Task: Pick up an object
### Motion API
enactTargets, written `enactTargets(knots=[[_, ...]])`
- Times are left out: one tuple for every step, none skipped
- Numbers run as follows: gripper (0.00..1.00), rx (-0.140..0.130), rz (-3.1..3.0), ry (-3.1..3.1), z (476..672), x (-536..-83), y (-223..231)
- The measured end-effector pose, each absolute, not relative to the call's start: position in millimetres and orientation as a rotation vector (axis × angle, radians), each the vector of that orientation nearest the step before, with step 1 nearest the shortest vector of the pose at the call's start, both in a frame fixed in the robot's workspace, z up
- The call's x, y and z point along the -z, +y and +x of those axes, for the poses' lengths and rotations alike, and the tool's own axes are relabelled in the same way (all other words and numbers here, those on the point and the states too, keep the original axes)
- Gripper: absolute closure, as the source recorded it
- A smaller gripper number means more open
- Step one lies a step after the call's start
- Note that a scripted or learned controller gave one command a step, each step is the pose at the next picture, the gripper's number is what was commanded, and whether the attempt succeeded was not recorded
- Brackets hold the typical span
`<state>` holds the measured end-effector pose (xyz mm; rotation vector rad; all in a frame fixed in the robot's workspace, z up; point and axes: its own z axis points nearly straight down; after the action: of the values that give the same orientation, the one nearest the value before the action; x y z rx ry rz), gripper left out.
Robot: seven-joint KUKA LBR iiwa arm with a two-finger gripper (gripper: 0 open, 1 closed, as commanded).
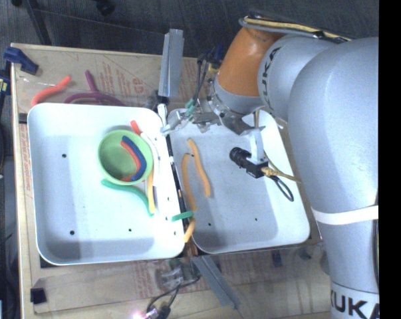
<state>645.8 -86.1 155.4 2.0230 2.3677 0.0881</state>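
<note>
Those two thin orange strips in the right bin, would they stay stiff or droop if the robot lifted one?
The orange strips are long, thin and gently curved, so they would probably bend or droop when held at one end. They look light. Lying flat on the right bin floor, they may slide rather than roll when pushed.

This looks like a robotics lab. A raw plywood bench [120,68] with printed red markings carries two shallow white plastic bins [67,198], loose red and purple cables [87,97] trail beyond the gripper [187,115], a blue clamp [17,57] grips the far corner, and dark office carpet [120,8] lies underneath.
</note>
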Motion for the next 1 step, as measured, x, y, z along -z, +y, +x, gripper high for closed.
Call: enactTargets(knots=[[0.0,-0.089,2.009,2.377,646.0,-155.3,-86.4]])
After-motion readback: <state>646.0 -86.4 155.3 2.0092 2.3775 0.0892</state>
